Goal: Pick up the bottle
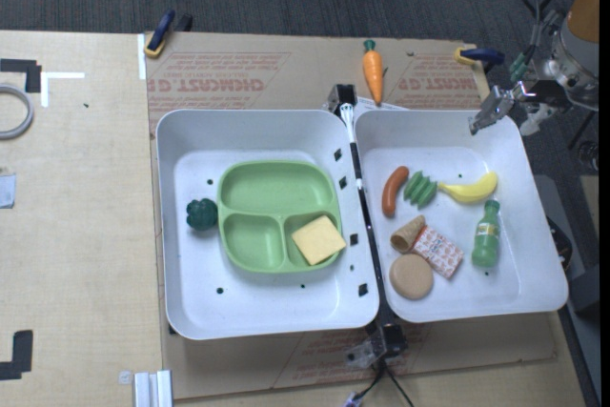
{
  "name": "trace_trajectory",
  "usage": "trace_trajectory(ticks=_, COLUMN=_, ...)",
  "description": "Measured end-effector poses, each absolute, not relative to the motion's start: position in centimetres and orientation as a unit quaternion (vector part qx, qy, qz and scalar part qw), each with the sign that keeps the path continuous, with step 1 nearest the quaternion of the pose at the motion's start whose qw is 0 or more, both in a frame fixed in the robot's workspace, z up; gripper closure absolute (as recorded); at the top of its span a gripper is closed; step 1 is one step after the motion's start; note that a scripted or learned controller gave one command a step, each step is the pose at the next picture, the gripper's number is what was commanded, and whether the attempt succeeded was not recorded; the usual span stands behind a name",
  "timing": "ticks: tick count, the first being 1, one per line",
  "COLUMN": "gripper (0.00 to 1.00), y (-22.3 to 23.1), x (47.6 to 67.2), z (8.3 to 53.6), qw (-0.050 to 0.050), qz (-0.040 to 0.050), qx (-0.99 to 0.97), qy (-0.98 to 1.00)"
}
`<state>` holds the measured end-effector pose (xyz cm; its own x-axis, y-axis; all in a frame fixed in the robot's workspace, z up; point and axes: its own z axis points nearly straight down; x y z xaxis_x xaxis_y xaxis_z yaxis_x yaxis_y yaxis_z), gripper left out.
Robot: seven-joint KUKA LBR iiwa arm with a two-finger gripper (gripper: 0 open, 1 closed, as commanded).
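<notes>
Small green plastic bottle (pixel 486 234) lies at three o'clock in the right white bin (pixel 534 205) (just under the yellow banana (pixel 469 189)). Pincer (pixel 496 110) hovers at one o'clock, fingers apart, gripping nothing.

Even, bright overhead light washed the bench (pixel 76 234) and left the two white bins (pixel 191 300) close to overexposed, with only soft, short shadows pooling along their inner walls. The green tray (pixel 276 191) and the bottle (pixel 486 234) showed mild sheen rather than hard glare, while the dark floor at twelve o'clock stayed dim and grainy. The gripper (pixel 496 110) at two o'clock was slightly soft, and fine detail across the frame was limited by low resolution.
</notes>
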<state>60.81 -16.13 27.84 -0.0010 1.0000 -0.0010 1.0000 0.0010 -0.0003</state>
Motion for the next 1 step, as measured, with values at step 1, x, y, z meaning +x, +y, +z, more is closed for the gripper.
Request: trace_trajectory(ticks=1, gripper=1.00, y=-16.17, x=60.86, z=28.80, qw=0.001, qz=-0.0005, qx=0.706, qy=0.708)
